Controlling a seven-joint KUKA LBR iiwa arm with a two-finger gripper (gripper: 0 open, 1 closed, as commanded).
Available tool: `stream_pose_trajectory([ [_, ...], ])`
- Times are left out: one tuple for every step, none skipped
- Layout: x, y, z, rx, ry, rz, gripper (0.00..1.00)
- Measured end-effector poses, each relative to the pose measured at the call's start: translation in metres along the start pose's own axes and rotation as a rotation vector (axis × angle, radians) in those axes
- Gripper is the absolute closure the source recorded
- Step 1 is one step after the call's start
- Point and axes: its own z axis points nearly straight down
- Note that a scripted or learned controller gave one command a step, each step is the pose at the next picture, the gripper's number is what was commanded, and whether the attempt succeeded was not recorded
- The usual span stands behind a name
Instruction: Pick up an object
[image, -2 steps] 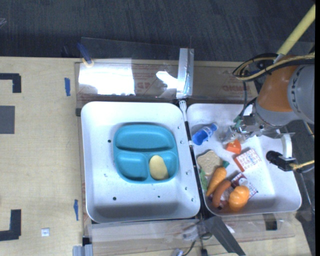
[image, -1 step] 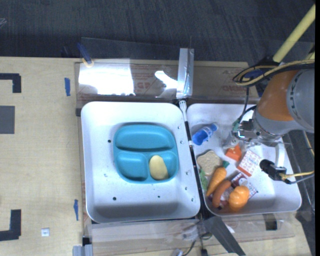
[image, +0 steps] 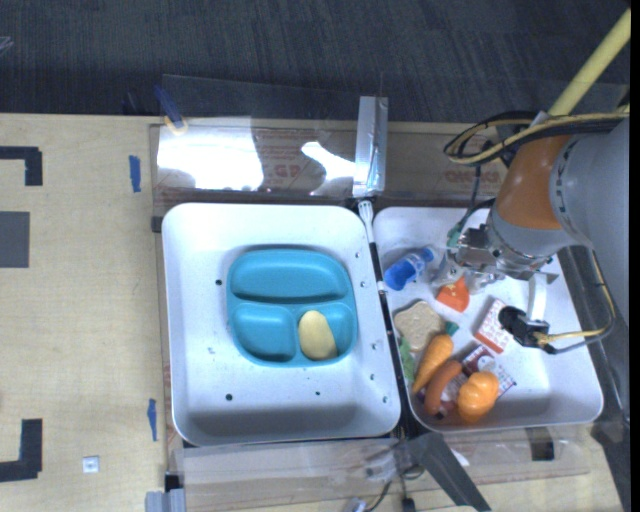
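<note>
My gripper (image: 468, 258) hangs over the back of the right bin (image: 575, 395), below the arm's orange band. Just in front of it lies a small orange-red piece (image: 453, 295), and to its left a blue cup (image: 404, 271) on its side. Toward the bin's front sit a slice of bread (image: 418, 322), a carrot (image: 434, 359), a brown sausage (image: 441, 383), an orange fruit (image: 478, 395) and a red-and-white packet (image: 489, 328). A yellow oval object (image: 317, 335) rests in the lower right compartment of the blue divided plate (image: 285, 275) in the left bin (image: 200, 300).
The arm's grey body and cables (image: 560, 335) cover the right bin's right side. A metal post (image: 371, 145) stands behind the wall shared by the two bins. Wooden bench top (image: 80, 300) stretches to the left.
</note>
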Motion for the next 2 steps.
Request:
stream_pose_trajectory([
  [0.018, -0.023, -0.104, 0.009, 0.001, 0.289, 1.00],
  [0.041, -0.016, -0.113, 0.009, 0.003, -0.045, 1.00],
])
